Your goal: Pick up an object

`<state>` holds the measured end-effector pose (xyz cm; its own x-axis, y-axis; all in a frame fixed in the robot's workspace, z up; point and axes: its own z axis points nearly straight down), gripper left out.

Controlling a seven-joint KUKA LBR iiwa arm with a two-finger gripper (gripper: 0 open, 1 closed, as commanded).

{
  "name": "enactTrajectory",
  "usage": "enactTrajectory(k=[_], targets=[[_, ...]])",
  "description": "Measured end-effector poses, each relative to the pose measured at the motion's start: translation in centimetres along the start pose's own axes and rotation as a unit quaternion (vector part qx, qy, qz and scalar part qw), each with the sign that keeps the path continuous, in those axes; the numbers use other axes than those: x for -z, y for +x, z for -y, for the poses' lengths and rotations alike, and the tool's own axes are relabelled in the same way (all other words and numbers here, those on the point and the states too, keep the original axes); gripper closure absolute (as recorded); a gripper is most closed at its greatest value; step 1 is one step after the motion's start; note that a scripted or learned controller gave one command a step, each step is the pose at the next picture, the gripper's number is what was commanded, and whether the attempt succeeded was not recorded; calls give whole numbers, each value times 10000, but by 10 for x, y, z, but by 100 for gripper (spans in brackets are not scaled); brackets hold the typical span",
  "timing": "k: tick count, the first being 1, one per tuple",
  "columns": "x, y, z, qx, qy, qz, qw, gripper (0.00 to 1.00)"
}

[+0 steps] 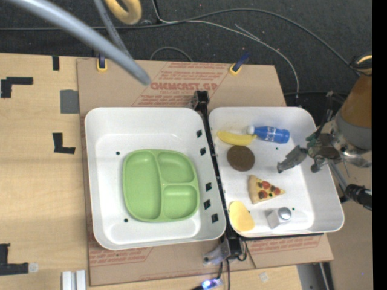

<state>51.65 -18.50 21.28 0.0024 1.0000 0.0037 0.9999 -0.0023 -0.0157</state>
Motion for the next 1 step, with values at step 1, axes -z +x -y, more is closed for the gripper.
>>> enactTrajectory(k=[1], targets=[[5,0,-2,19,-48,12,10000,0]])
